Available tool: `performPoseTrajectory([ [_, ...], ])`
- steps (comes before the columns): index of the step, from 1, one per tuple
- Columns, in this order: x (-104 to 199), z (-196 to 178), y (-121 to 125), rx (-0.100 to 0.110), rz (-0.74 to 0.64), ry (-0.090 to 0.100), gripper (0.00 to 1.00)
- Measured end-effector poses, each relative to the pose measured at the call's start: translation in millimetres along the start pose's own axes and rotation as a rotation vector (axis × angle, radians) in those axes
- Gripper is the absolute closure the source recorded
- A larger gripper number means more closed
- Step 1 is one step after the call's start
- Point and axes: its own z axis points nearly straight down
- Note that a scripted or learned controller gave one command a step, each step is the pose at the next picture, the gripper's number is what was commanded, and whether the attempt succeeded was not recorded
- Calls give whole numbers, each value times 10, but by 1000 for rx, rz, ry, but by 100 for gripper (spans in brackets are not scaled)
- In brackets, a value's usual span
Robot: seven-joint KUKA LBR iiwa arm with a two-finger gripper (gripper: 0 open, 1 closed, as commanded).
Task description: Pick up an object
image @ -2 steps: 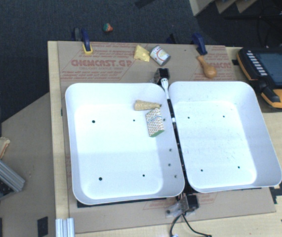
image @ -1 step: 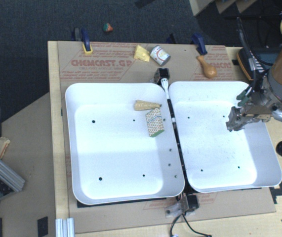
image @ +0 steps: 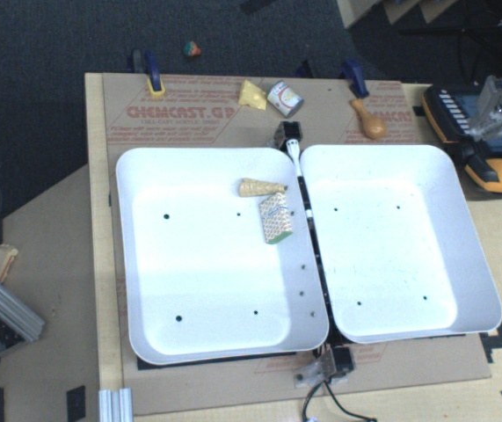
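Two candidate objects are found inside the left bin (image: 145, 236), toward its far right corner: a tan cone-shaped piece (image: 260, 187) lying on its side, and a patterned packet (image: 274, 217) lying flat, just nearer than it and apparently touching it. Both are judged reachable from above, though their closeness could spoil a clean grasp. Beyond the left bin's far rim, a yellow scrap (image: 252, 95) and a small can (image: 285, 98) are noted on the board, outside the working area. Well right of the left bin, a blurred grey form is taken as the gripper (image: 500, 104); whether it is released or clenched cannot be told. Nothing is judged lifted yet.
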Motion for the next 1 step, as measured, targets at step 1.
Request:
performPoseTrajectory([
  [1,1090,1392,13,38,-8,1,100],
])
